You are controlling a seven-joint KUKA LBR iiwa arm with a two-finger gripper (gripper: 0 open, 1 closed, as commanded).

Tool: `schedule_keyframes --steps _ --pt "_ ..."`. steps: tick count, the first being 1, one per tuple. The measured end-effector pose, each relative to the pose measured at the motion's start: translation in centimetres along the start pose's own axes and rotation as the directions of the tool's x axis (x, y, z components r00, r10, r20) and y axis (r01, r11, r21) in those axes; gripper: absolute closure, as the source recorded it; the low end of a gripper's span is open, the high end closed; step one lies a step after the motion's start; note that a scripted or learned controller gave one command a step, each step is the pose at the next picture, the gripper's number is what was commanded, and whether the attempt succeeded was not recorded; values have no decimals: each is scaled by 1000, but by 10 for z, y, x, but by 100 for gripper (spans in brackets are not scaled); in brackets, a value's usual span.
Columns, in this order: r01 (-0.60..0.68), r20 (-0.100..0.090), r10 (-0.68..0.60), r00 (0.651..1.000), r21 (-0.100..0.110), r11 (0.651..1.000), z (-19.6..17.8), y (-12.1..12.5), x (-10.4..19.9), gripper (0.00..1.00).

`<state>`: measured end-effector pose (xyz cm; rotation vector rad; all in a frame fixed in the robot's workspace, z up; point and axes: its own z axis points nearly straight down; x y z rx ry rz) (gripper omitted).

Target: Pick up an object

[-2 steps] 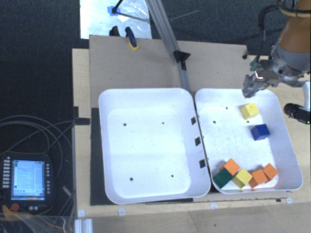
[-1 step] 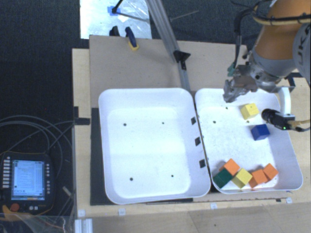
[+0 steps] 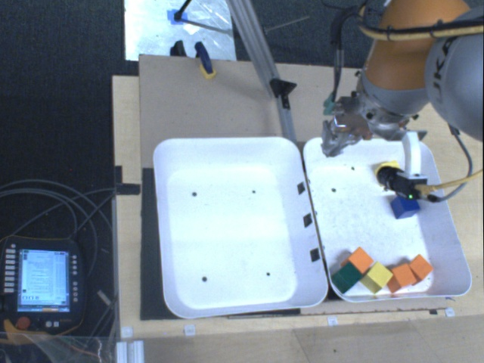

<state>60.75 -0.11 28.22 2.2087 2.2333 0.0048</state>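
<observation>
My gripper [image 3: 333, 144] hangs over the far left corner of the right bin [image 3: 456, 249], with nothing visible in it. A blue block [image 3: 404, 206] lies by the bin's right wall, well to the right of the gripper. Just above it a yellow object [image 3: 389, 168] is partly hidden by a black part on the arm. Along the near wall lie an orange block [image 3: 361, 259], a green block [image 3: 346, 278], a yellow block [image 3: 376, 278] and two more orange blocks [image 3: 403, 276] [image 3: 420, 266].
The left bin [image 3: 227, 225] sits beside the right one, their rims meeting under the gripper. A grey pole [image 3: 261, 51] slants down to the bins' far edge. A teach pendant [image 3: 41, 282] with cables lies at the lower left.
</observation>
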Motion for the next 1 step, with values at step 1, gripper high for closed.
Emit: schedule_keyframes --steps 1 --pt "0 -1 0 1000 3 1000 19 -1 56 100"
